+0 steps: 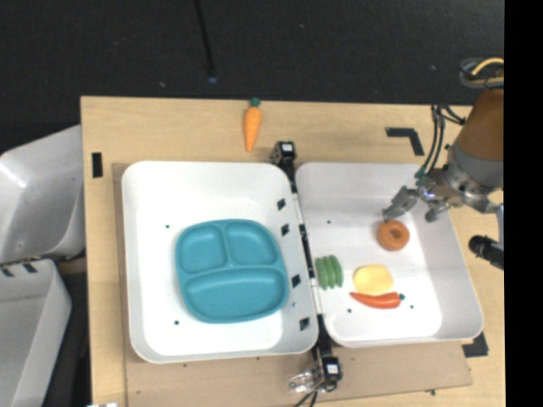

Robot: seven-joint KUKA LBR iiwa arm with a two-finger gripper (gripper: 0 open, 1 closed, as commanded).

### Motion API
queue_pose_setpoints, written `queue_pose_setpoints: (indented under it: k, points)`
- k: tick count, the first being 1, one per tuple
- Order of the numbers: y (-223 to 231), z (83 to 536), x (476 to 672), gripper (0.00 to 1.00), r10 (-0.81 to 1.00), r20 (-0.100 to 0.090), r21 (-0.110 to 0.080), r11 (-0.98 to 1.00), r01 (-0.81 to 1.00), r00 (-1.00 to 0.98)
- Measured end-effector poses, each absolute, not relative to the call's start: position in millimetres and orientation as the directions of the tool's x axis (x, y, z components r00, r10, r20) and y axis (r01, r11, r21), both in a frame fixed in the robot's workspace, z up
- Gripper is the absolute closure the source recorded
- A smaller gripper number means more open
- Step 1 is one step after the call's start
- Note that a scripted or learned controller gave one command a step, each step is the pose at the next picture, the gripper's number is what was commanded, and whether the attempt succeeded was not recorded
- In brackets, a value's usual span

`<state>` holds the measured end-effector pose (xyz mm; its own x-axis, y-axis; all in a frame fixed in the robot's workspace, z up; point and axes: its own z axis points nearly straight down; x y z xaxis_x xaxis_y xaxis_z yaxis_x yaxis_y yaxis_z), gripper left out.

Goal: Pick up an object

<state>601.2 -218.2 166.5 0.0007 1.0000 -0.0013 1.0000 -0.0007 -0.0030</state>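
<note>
Nearest the camera, at the front edge of the table [102, 134], a small clump of wires and a clip [314, 380] sits at the seam between the two white bins. Just behind it, in the right bin [450, 312], a red chili pepper [376, 299] lies along the front, touching a yellow toy food piece [372, 276] right behind it. A green ridged piece [328, 270] lies just to their left, close against the bin's left wall. Further back in that bin, an orange-brown donut-shaped piece [394, 235] lies flat, apart from the other three.

The hand [416, 205] hangs over the back right part of the right bin, just behind and to the right of the donut-shaped piece. Its two fingers are spread wide with nothing between them, one fingertip [396, 206] close above the donut-shaped piece; whether it touches cannot be told.

The left bin [144, 312] holds a blue divided plate [231, 270], lying flat near its middle. Behind both bins, a toy carrot [252, 126] lies on the bare table, its green tip pointing away from the camera.
</note>
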Motion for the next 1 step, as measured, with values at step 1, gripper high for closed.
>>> queue_pose_setpoints:
  k: [1]
  points:
    - [-211.4, 106.8, 602.1, 0.00, 1.000, -0.001, -0.003, 0.003, 1.000, -0.003]
